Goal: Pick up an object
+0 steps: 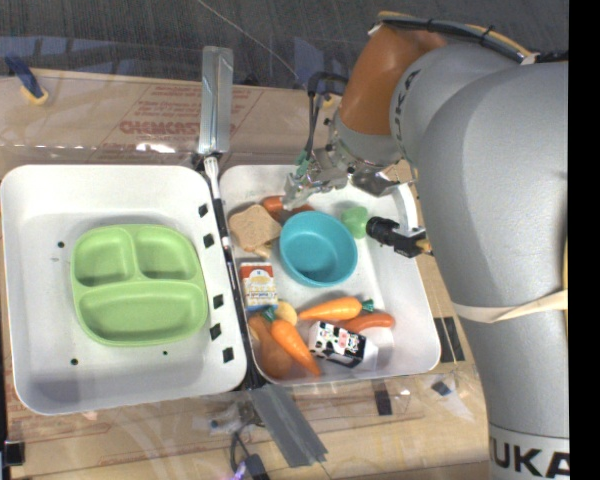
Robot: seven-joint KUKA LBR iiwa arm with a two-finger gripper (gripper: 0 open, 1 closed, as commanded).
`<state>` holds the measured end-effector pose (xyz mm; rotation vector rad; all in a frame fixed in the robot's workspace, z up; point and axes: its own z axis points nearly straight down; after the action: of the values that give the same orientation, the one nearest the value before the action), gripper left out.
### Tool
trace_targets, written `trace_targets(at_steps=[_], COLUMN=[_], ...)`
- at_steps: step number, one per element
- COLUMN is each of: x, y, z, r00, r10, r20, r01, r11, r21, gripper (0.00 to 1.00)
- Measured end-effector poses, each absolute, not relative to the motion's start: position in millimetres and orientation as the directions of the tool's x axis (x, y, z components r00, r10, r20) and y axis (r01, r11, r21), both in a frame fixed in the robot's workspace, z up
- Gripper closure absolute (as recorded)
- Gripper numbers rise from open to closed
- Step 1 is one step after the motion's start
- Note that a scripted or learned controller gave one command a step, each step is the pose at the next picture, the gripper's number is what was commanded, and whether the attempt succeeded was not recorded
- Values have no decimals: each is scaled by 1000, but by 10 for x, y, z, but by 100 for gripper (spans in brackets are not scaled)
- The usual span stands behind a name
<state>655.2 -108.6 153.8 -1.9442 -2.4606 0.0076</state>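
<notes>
Clutter is crowding the right bin (420,308), where the claw (305,180) is hovering low over the far corner, just above a reddish-orange item (273,205) beside the brown bread slice (252,228) and the blue bowl (318,248). Whether the claw is spread or clenched I cannot tell, and nothing is visibly sitting between its tips. Judging from here, a descent is risking a glancing contact: the target is lying tight against the bin wall and the bowl rim, so either could be deflecting a tip and nudging the item away. Carrots (295,340) and a milk carton (338,343) are lying well apart at the near end; the green tray (138,283) is resting in the left bin (25,268).
</notes>
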Motion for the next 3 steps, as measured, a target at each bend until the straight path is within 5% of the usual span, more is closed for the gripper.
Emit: trace_targets(at_steps=[1,2,3], x=[6572,6575,6396], y=[-1776,-1761,-1750], z=[1665,1662,2247], r00=[-364,-366,-313], r10=[931,930,950], r20=[-2,-1,-4], r01=[931,930,950], r11=[364,366,313], r21=[1,1,6], gripper=[100,0,0])
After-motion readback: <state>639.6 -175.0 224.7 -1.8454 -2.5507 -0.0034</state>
